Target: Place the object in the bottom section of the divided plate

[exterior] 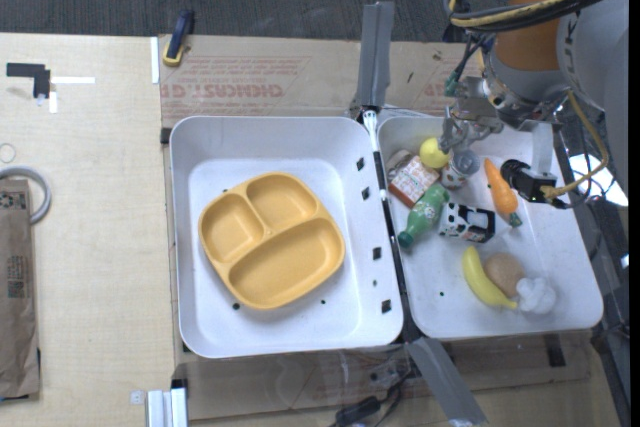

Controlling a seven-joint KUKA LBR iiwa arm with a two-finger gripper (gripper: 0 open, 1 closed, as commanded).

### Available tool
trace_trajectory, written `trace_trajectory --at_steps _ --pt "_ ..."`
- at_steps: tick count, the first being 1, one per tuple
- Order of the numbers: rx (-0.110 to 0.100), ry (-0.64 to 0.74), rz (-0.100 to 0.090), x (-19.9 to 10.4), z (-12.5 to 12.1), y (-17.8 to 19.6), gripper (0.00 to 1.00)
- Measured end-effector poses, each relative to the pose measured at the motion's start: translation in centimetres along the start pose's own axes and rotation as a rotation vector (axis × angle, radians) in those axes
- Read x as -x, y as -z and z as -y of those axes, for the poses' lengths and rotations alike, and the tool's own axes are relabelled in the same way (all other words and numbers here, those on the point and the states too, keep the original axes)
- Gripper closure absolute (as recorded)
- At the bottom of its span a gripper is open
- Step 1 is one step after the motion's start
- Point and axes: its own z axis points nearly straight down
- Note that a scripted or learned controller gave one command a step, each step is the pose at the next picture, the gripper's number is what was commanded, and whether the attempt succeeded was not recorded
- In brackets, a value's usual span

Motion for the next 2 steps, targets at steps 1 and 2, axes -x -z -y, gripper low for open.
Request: trace_trajectory --at_steps 1,2 --pt "-0.001 -0.268 0.002 -5.9 -1.4 18.2 1.0" --pt "-0.004 -0.278 0.002 -9.7 7.4 0.4 1.0"
